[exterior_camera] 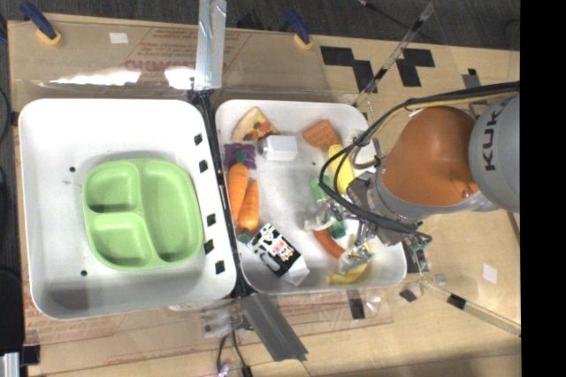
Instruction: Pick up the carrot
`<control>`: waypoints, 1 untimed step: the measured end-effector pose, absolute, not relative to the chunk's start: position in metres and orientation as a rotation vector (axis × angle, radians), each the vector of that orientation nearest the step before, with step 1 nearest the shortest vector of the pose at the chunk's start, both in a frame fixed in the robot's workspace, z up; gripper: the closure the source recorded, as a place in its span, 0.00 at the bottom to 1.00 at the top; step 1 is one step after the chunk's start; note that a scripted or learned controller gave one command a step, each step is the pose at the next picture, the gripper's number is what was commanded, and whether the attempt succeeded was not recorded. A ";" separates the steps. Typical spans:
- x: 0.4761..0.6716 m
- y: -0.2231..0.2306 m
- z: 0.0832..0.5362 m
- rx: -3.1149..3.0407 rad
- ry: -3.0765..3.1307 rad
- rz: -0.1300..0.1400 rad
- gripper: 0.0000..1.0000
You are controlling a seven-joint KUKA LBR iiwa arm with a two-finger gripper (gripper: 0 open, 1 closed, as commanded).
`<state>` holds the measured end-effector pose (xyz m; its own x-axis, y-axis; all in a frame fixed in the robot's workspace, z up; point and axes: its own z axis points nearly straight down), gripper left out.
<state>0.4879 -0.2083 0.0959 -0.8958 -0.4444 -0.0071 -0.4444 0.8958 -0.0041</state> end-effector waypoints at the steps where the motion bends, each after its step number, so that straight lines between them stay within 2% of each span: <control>1: 0.490 -0.206 0.106 -0.731 3.045 -0.005 1.00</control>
<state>0.4900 -0.2058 0.1060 -0.8909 -0.4540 -0.0086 -0.4540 0.8910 -0.0052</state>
